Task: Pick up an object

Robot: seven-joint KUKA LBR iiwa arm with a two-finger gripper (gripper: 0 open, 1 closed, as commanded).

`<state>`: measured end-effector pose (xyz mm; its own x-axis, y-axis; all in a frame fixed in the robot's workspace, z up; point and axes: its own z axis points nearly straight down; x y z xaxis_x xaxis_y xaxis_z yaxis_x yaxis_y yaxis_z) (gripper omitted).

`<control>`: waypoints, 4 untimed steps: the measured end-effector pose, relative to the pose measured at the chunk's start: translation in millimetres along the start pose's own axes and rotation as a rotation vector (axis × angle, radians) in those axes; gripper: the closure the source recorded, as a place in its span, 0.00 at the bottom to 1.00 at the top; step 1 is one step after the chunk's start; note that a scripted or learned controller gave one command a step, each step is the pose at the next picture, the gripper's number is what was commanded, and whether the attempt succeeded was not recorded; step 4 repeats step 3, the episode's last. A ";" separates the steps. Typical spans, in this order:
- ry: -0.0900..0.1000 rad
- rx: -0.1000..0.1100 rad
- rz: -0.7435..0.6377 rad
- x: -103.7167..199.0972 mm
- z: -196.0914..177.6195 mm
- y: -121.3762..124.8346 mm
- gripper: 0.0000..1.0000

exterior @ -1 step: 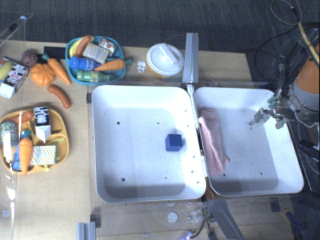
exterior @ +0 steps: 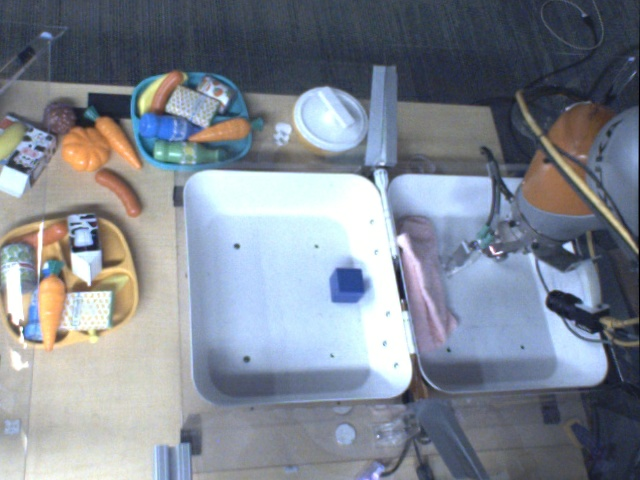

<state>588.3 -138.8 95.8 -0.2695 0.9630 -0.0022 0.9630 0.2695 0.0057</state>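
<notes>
The block [exterior: 348,284] is blue, and both bins [exterior: 280,368] are white. The cloth [exterior: 424,280] is pink. The arm [exterior: 575,173] is grey and orange.

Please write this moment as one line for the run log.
arm: over right bin | gripper: above bin floor, near pink cloth, holding nothing visible | blue cube: left bin, untouched | pick: not yet done

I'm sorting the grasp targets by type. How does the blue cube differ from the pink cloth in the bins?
The blue cube is small, rigid and boxy; the pink cloth is long, soft and crumpled. The cube sits alone mid-floor in the left bin; the cloth lies along the right bin's left wall. The hand is near the cloth, far from the cube. Both lie loose, ungrasped.
</notes>
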 end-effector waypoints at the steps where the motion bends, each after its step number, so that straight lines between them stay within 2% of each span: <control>1: -0.001 -0.003 0.018 3.6 8.9 58.5 0.00; 2: 0.000 -0.003 0.077 -6.0 8.6 44.1 0.00; 3: -0.001 -0.004 -0.118 42.8 6.5 23.4 0.00; 4: -0.001 -0.004 -0.118 42.8 6.5 23.4 0.00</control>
